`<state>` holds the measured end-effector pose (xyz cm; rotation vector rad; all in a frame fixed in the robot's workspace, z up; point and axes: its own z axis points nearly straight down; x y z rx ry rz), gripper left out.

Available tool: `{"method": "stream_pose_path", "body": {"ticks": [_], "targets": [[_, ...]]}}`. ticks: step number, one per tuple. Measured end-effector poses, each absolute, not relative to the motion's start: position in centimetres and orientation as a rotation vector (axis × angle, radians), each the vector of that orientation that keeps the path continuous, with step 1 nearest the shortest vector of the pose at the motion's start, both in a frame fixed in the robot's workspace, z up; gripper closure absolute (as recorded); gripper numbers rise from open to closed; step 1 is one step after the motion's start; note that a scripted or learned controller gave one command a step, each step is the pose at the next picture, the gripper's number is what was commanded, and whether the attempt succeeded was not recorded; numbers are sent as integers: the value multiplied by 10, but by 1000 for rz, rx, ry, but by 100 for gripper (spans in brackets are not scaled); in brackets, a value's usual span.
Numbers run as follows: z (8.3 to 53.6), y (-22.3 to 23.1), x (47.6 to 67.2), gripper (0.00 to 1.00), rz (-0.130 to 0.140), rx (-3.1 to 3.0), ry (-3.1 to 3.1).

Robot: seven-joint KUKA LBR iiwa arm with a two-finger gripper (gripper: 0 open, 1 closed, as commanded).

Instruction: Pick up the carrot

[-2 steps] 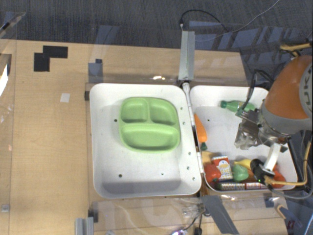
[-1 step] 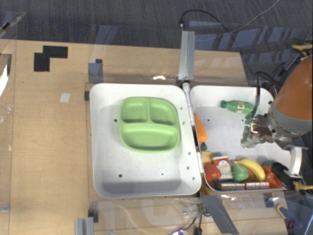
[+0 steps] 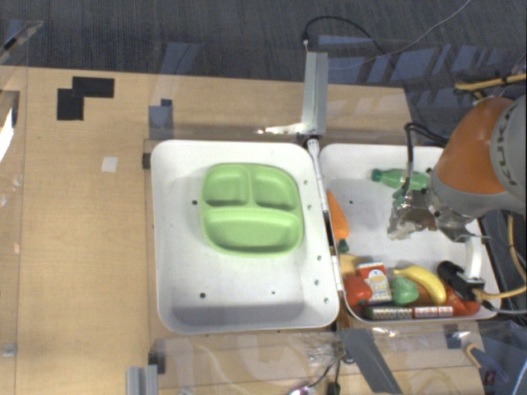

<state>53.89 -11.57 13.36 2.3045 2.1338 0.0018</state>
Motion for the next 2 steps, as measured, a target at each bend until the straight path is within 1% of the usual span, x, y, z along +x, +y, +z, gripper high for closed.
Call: {"method": "stream_pose_path", "body": {"ticks": [1,2], "targets": [[219,-71,488,100,6,2099,2332],[191,-72,488,100,3,1966,2447]]}}
